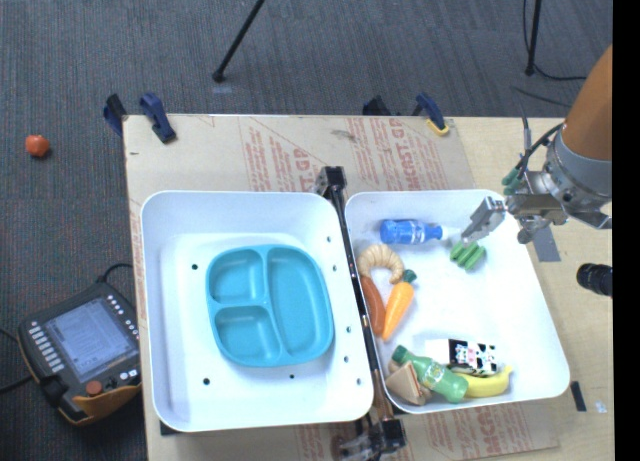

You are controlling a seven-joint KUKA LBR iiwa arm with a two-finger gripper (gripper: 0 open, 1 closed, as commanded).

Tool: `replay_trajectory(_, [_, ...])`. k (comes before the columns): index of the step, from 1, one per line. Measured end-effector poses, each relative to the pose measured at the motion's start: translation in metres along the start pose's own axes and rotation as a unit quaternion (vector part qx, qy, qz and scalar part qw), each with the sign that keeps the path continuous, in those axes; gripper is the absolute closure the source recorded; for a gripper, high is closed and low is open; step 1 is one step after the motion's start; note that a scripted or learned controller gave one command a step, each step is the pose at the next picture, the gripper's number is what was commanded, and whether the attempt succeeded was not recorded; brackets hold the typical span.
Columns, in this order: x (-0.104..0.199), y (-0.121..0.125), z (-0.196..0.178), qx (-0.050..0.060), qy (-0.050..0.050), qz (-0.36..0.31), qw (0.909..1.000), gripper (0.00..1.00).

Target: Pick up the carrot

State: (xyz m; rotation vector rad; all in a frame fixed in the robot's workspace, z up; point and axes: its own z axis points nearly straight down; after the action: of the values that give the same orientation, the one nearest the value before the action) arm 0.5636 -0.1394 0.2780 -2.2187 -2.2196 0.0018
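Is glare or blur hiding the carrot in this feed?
Camera view: lighting is even, with no glare on the carrot, which reads sharp and orange against the white bin; the gripper looks slightly soft, and shadows are faint.

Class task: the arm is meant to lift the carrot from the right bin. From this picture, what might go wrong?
1. The carrot lies touching the croissant and a sausage, so a grasp may catch or nudge those instead.
2. The gripper sits near the green item, off to the carrot's right, so it may close on the wrong thing.
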Motion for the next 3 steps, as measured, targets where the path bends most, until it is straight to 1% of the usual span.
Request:
replay_trajectory(1, [0.047,-0.03,0.177,0.001,0.0,-0.016,0.9999,0.0])
replay_trajectory(2, [0.046,-0.029,0.166,0.001,0.001,-0.013,0.9999,1.0])
replay_trajectory(3, [0.046,-0.029,0.166,0.001,0.001,-0.013,0.9999,0.0])
